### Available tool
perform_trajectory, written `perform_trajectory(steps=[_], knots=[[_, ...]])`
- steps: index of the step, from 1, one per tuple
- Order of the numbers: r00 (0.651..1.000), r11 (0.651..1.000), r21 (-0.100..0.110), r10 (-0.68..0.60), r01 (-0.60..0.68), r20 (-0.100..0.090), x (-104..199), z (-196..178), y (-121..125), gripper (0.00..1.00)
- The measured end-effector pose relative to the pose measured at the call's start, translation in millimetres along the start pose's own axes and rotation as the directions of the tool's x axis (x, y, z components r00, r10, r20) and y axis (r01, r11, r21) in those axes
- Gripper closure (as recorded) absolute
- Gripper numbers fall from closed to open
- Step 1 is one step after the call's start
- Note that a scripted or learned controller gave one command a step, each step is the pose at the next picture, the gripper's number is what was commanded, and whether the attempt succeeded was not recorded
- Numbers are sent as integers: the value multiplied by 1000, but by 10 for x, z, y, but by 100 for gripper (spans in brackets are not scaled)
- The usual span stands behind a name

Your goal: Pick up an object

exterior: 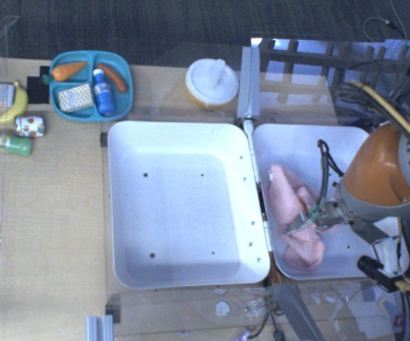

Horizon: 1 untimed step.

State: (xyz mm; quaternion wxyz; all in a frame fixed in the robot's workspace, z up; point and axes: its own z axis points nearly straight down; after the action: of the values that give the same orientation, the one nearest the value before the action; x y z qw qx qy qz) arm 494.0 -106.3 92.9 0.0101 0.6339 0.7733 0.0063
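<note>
Stage: grasp attempt, lift not yet done | pink object lay in right bin, near worktop's front-right corner | pincer at its side, possibly touching; finger spacing unreadable.

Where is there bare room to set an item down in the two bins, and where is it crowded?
The left bin has a bare floor from wall to wall. In the right bin, the strip along the far wall above the pink item is bare. The near half is crowded: the pink item lies there with the gripper over it.
</note>
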Motion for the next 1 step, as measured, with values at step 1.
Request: perform_trajectory(steps=[1], knots=[[999, 999, 15, -39, 39, -6, 139, -62, -21, 0]])
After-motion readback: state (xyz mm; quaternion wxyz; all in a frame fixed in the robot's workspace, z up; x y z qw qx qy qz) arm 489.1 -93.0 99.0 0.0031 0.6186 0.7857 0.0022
